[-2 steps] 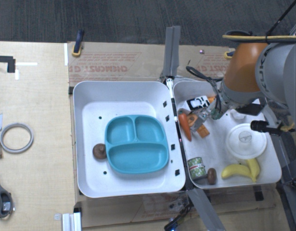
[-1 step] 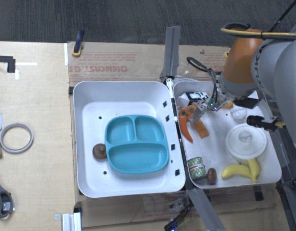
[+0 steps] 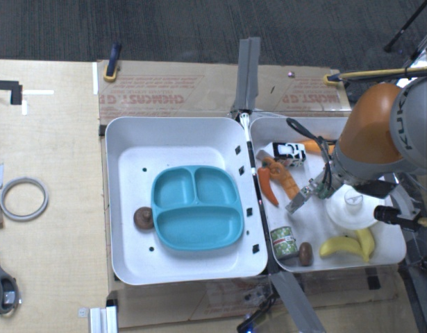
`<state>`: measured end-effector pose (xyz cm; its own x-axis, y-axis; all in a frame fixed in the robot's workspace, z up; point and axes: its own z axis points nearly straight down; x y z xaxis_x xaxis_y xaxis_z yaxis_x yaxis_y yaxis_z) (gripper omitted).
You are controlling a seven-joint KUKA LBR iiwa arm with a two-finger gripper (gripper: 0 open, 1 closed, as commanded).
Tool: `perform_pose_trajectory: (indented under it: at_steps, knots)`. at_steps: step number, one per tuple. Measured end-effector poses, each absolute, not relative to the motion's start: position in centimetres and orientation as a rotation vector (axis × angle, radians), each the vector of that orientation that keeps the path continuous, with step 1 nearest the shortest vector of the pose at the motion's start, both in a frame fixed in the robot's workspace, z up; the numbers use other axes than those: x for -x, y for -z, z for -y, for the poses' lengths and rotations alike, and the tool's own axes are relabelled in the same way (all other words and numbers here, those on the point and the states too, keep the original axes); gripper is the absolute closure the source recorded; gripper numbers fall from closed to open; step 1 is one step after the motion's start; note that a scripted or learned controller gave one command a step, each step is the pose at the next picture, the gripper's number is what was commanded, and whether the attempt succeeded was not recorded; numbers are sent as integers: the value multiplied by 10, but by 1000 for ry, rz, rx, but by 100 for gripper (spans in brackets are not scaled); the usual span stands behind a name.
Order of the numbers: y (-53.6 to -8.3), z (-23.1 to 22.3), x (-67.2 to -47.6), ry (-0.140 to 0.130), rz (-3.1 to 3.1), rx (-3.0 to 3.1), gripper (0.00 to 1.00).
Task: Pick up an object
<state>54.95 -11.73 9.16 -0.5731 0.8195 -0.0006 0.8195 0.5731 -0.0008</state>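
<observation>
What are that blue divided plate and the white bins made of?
The blue divided plate looks like moulded plastic: one even colour, soft sheen, rounded ridges. The left bin and right bin also seem plastic, smooth glossy white with rounded corners, though coated metal can't be ruled out.

Gripper [image 3: 303,198] hangs low in the right bin [image 3: 317,262] beside two carrots [image 3: 277,177]; a teal divided plate [image 3: 197,207] fills the left bin [image 3: 123,186]

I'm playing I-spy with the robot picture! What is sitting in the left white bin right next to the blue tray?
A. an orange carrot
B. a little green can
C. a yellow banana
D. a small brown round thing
D: a small brown round thing sits against the left edge of the blue tray in the left bin; the banana, carrot and green can lie in the right bin.
</observation>
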Motion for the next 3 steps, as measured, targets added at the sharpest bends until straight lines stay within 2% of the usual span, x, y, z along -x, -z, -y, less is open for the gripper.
perform_pose_trajectory:
  at_steps: [1, 2, 3]
  knots:
    - [-92, 99, -587, 1, -2749, -1519, 0]
    - [-102, 100, -588, 0, -2747, -1514, 100]
    - [-101, 100, -588, 2, -2749, -1515, 0]
